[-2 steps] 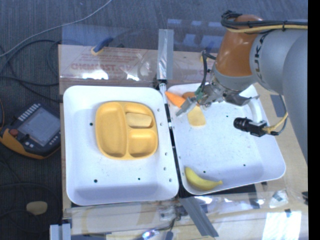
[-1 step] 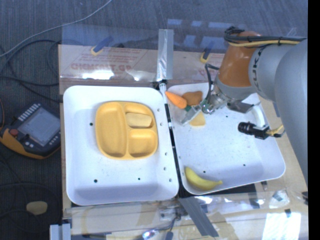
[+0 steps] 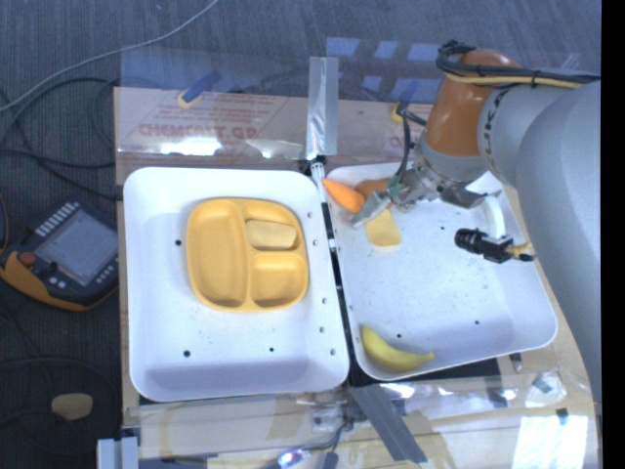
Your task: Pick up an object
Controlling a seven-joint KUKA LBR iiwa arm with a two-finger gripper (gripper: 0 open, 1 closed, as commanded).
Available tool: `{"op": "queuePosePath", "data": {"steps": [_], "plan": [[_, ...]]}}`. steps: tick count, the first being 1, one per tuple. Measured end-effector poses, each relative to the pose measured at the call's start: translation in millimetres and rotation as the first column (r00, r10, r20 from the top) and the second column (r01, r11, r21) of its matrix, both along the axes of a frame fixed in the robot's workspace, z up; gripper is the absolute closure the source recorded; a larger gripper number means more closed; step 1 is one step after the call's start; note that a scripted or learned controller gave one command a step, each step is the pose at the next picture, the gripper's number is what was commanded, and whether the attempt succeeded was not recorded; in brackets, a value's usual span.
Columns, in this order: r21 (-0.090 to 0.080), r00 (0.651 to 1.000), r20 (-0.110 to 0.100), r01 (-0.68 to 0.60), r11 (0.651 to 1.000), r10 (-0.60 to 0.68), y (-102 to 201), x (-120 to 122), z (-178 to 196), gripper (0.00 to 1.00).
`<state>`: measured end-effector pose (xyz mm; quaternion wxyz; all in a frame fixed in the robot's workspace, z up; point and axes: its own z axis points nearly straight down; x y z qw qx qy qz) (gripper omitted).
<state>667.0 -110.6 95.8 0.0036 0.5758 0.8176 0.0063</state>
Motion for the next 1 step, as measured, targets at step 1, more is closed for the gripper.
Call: {"op": "queuePosePath", "data": {"steps": [1], "plan": [[-0.009,0.996,-0.014,0.085,0.996,-0.085,-16.2,2.5,178.7,0.00]]}}
